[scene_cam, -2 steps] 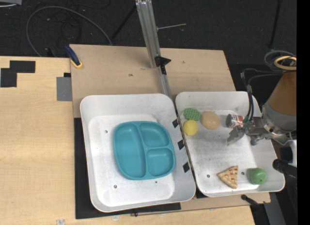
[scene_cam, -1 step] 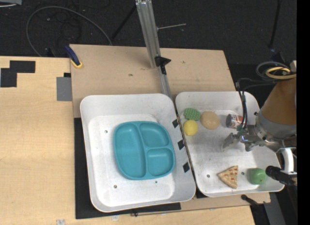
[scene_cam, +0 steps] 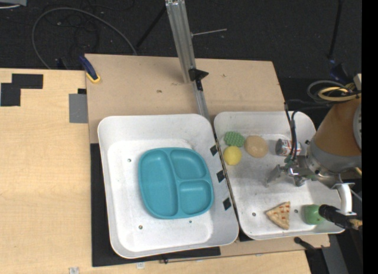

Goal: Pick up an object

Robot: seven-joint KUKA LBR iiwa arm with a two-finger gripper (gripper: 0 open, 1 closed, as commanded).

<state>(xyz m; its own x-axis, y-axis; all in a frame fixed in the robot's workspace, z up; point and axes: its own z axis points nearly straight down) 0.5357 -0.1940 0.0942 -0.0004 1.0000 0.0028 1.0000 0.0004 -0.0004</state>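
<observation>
Pizza slice [scene_cam: 279,214] lies at the lower right of the frame in the right bin [scene_cam: 251,225], beside a green toy [scene_cam: 311,214]. My claw [scene_cam: 279,174] hangs spread above bare floor, holding nothing. Further up sit a yellow ball [scene_cam: 232,156] and tan ball [scene_cam: 256,146].

Grey arm [scene_cam: 345,149] with a broad orange band, thin dark cable trailing up, and a small metallic pincer [scene_cam: 277,175].

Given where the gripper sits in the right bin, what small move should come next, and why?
Probably a short shift toward the round tan ball, then down. The gripper is over bare floor of the right white bin with nothing between its fingers; the ball is a near object, just up-left.
</observation>
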